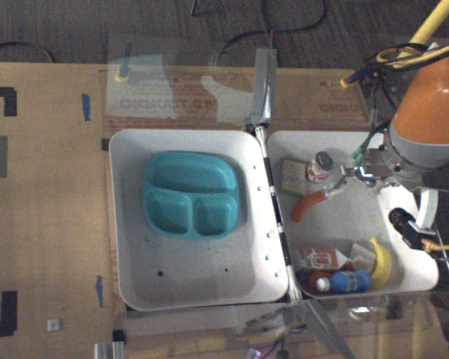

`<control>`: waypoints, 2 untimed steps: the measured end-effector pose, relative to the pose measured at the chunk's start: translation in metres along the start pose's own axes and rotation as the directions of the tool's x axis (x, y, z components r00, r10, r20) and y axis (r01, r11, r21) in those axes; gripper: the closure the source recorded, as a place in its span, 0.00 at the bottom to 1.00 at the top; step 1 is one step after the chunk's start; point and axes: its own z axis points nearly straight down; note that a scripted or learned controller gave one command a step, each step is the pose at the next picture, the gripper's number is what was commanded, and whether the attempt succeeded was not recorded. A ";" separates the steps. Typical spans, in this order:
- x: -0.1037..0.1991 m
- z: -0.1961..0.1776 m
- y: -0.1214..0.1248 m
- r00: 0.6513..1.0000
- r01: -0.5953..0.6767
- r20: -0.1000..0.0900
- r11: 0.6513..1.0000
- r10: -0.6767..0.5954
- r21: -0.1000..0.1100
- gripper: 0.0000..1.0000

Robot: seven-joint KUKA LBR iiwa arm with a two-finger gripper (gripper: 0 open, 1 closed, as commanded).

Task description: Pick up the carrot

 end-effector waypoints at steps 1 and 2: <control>0.011 0.106 -0.021 0.989 0.151 0.002 0.988 -0.151 -0.007 0.00; 0.006 0.095 -0.020 0.990 0.143 0.008 0.990 -0.143 -0.012 1.00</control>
